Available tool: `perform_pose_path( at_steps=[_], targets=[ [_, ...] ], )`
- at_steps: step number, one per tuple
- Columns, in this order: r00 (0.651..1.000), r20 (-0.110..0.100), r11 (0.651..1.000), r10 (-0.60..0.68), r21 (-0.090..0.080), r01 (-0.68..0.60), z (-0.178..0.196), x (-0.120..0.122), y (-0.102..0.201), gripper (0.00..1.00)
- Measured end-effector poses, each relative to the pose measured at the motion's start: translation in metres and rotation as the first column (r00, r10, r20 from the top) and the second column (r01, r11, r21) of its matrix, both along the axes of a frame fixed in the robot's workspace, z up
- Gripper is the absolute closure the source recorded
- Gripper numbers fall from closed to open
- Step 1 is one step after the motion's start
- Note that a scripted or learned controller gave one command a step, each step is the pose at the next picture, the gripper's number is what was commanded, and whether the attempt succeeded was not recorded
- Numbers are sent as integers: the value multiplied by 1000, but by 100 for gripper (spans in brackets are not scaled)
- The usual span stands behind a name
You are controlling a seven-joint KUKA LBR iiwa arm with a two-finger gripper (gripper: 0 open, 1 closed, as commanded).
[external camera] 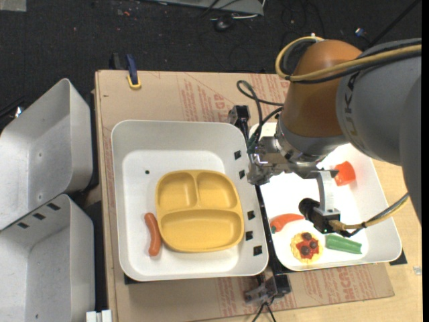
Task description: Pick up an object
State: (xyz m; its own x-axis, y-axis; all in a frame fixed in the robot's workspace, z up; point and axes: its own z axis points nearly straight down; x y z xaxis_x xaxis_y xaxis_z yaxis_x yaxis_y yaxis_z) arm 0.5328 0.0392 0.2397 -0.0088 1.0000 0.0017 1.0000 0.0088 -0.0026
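My gripper (260, 170) hangs below the orange-banded wrist, over the left edge of the right bin (385, 200), close to the divide between the two bins. In that bin lie a red chili pepper (287, 221), a round yellow toy pizza with dark red dots (307, 246), a green bean-like piece (344, 245) and an orange cup-like toy (344, 172). The left bin (134, 146) holds a yellow divided plate (199, 210) and a reddish sausage (153, 233) beside the plate's left rim. The arm hides part of the right bin.
Two empty-looking white bins (47, 153) stand tilted off the bench at the left. Black clips (252, 215) line the seam between the bins. Cables run along the bench's back edge near the arm.
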Motion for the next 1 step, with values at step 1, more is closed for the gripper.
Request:
perform_pose_path(
  at_steps=[1],
  targets=[
    [1000,0,1000,-1,-1,1,-13,3,50,100]
  ],
)
